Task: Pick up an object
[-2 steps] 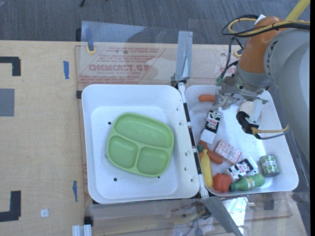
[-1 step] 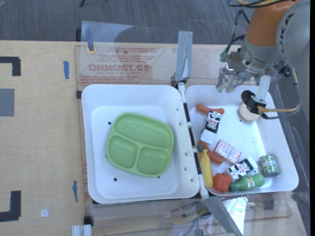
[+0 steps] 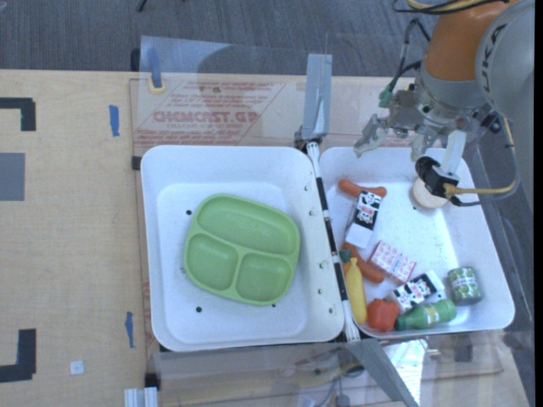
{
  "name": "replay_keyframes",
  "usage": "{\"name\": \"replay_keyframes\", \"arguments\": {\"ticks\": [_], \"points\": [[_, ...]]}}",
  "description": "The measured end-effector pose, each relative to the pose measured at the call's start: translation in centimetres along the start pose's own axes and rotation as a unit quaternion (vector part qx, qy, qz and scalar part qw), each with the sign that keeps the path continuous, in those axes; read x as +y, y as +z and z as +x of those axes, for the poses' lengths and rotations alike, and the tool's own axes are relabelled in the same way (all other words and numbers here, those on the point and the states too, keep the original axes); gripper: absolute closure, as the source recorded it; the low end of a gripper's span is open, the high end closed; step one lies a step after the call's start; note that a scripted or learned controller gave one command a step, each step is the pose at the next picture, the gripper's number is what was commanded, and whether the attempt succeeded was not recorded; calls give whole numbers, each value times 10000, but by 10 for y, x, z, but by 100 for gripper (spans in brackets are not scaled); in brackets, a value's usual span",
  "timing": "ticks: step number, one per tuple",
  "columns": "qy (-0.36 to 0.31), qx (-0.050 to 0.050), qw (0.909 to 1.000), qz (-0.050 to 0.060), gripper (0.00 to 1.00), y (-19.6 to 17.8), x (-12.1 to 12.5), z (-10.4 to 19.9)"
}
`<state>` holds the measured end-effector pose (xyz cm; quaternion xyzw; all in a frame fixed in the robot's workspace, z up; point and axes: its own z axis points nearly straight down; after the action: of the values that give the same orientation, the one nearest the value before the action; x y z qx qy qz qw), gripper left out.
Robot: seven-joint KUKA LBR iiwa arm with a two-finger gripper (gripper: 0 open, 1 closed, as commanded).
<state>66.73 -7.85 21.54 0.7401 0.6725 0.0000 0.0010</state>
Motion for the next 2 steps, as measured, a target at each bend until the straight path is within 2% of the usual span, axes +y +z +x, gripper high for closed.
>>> {"name": "replay_keyframes", "arguments": {"ticks": [1,2], "points": [[-815,6,9967,15,0,109,0,-14],[-625,9,9980,-42,0,125,-37,-34]]}}
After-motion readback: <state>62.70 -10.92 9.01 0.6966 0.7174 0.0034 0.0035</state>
